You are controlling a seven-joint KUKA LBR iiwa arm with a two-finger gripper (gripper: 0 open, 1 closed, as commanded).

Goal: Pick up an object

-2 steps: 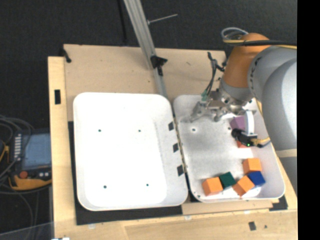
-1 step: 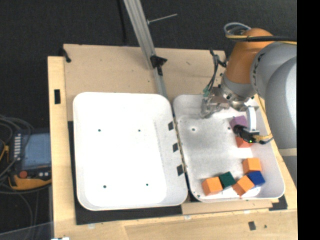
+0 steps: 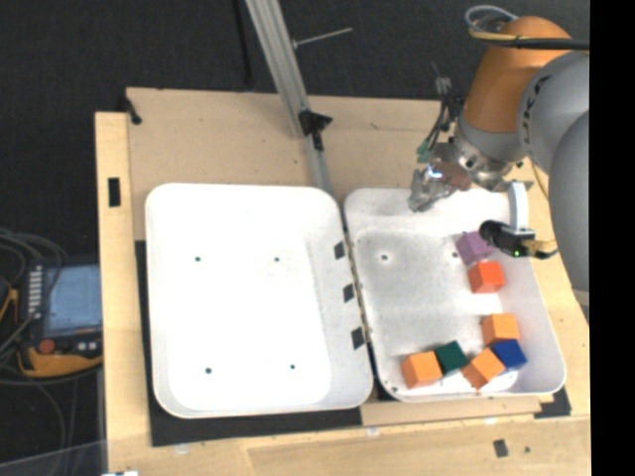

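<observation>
My gripper [image 3: 425, 198] hangs over the far edge of the right bin [image 3: 397, 296], near its back middle, with nothing visible between its fingers. Along the bin's right side lie a purple block [image 3: 472, 247] and a red-orange block [image 3: 486, 277]. Further toward the front sit an orange block [image 3: 501, 326] and a blue block [image 3: 508, 353]. At the front edge are an orange block [image 3: 422, 368], a dark green block [image 3: 452, 356] and another orange block [image 3: 484, 368]. All blocks lie well apart from the gripper.
The left bin [image 3: 248, 296] sits beside the right one, joined by dark clips [image 3: 349, 291]. A metal rail [image 3: 283, 58] slants across the back of the bench. A pendant with cables [image 3: 60, 310] lies off the bench's left side.
</observation>
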